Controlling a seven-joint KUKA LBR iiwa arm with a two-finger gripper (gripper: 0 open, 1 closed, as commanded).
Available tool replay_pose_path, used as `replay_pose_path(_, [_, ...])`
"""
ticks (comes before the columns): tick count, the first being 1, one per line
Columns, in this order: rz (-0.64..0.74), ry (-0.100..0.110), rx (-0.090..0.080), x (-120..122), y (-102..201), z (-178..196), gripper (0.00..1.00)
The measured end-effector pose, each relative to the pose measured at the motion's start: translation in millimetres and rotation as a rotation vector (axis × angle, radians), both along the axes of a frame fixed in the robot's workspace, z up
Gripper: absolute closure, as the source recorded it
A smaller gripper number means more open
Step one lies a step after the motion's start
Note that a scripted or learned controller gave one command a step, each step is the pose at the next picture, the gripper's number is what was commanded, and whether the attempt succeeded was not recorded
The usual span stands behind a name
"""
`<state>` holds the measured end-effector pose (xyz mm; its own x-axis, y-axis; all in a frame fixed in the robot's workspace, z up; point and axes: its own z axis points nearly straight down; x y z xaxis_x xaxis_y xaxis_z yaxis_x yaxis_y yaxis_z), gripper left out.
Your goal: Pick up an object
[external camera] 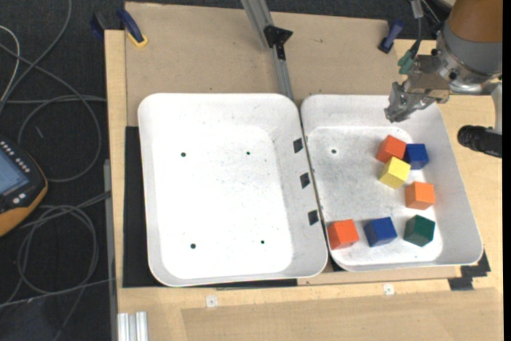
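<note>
Up at the far right corner of the right bin, the gripper hangs over the white rim, nothing visible between its fingers; their spread cannot be told. Just below it sit an orange cube, a blue cube and a yellow cube, touching. Nearer lie another orange cube, a green cube, a second blue cube and a red-orange cube. Beside them stands the left bin.

Left bin: bare floor, free to pass from rim to rim.
Right bin: open floor along its left side and far-left corner.
Cluster: orange cube, blue cube, yellow cube touching, second orange cube just beside; tight gaps.
Near rim: orange, blue, green cubes in a row, narrow gaps.
Pole: slants over the table's far edge between the bins.
</note>
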<state>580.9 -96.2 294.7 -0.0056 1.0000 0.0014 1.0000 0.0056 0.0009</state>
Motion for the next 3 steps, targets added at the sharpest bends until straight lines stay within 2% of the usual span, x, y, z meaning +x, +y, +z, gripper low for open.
replay_pose_path(2, [0.001, 0.002, 0.001, -6.3, 101.4, -12.2, 1.00])
replay_pose_path(3, [0.000, 0.001, 0.000, 10.8, 149.1, -30.5, 1.00])
